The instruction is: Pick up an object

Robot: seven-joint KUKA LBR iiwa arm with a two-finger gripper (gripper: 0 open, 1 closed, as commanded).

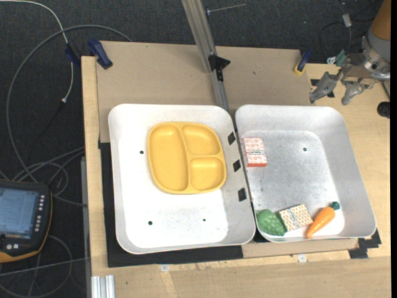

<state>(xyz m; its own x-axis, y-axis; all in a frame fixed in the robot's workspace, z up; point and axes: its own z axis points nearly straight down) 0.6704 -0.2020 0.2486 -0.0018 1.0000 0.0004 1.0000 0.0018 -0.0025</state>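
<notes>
Pincer (pixel 338 92): spread open, holding nothing, above the table's far right corner. Nearest candidate: pink box (pixel 255 151), against the right bin's (pixel 347 135) left wall, long axis front-to-back.

shallow white bins (pixel 124 166): 2 | yellow three-compartment plastic tray (pixel 186 157): 1 | pink-and-white small box (pixel 255 151): 1 | green leafy toy (pixel 271 221): 1 | patterned beige packet (pixel 294 216): 1 | orange toy carrot (pixel 321 221): 1

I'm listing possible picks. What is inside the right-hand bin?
The right bin holds a pink-and-white box near its left wall, and a green toy, patterned packet and toy carrot along its front edge. Their undersides are hidden.
</notes>
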